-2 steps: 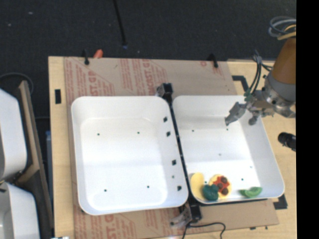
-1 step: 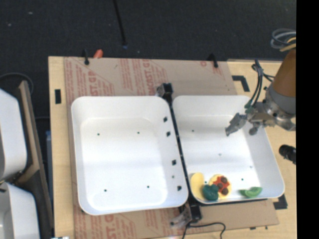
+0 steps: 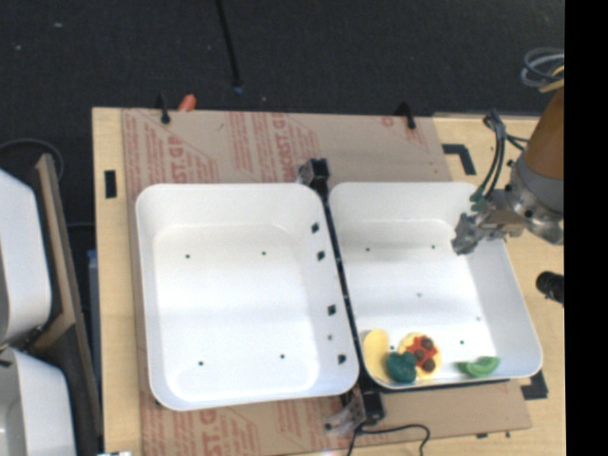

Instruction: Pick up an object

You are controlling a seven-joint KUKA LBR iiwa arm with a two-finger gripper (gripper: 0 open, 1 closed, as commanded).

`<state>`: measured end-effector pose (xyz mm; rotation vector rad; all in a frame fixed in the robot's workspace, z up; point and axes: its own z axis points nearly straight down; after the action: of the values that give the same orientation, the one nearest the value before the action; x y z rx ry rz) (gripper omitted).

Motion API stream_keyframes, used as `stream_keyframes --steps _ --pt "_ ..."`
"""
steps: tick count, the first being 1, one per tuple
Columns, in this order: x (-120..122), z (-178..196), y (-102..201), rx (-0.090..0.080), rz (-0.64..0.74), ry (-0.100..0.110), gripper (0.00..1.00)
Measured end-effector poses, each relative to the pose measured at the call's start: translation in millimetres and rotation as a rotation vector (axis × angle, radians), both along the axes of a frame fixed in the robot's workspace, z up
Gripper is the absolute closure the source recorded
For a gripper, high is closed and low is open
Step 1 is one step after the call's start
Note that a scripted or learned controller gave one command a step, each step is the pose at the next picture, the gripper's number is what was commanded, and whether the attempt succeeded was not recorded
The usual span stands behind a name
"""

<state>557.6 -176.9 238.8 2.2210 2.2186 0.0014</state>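
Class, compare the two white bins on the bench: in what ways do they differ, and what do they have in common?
The right bin has small objects along its near edge, yellow, teal, red and green; no objects are visible in the left bin. The gripper is over the right bin's far right part, well away from the left bin. Both are shallow, white, with rounded corners, side by side.

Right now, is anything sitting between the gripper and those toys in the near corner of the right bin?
Nothing visible. The gripper hangs over the right bin's far right side; bare white floor separates it from the toys.
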Motion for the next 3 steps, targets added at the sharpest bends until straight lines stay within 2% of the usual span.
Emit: stream_keyframes --steps 1,2,3 --pt "-0.1 -0.4 0.1 0.000 0.000 0.001 0.00" --pt "13.6 -141.5 -48.3 0.004 -0.001 0.010 0.00" --pt "-57.1 -138.2 -15.6 0.001 0.000 0.003 0.00"
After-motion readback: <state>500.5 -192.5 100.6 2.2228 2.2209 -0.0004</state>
